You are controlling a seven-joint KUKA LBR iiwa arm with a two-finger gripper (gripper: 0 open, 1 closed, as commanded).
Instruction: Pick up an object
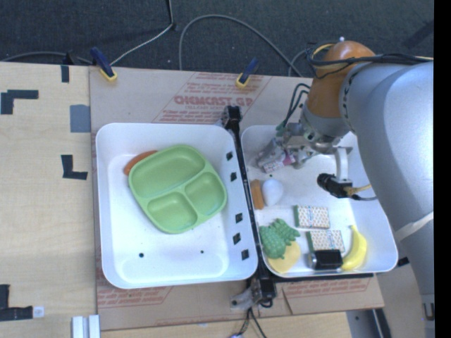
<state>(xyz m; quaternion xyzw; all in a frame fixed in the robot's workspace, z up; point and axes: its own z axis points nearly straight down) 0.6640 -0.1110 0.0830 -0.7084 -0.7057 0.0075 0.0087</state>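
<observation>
While the gripper (276,155) hangs over the right bin (366,189), its jaw state is unclear

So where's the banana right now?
The banana lies in the right bin's near right corner, beside the black block and below the cracker packs.

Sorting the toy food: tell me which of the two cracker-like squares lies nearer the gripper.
The upper cracker square, above its twin beside the banana, lies nearer the gripper.
</observation>
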